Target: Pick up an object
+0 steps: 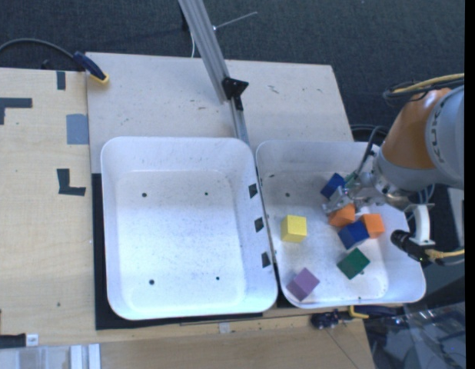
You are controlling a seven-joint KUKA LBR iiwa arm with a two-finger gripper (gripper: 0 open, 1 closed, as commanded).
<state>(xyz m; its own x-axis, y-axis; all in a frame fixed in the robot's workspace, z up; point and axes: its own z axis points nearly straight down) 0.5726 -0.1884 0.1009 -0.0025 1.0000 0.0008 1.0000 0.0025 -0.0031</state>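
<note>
Orange block (pixel 343 215) in the right bin (pixel 399 287) lies directly under the claw (pixel 347 198), seemingly touching it; blue block (pixel 353 234) just beyond. Whether the claw is apart or together cannot be told.

Two white bins (pixel 180 152) sit side by side. The blocks number seven (two blue (pixel 333 184), two orange (pixel 373 224), one each of yellow (pixel 294 227), green (pixel 353 264) and purple (pixel 303 283)).

Small blocks lie scattered in the right bin (pixel 272 206): yellow cube (pixel 294 227) toward its centre, purple block (pixel 303 283) (tilted) near its front edge.
</note>
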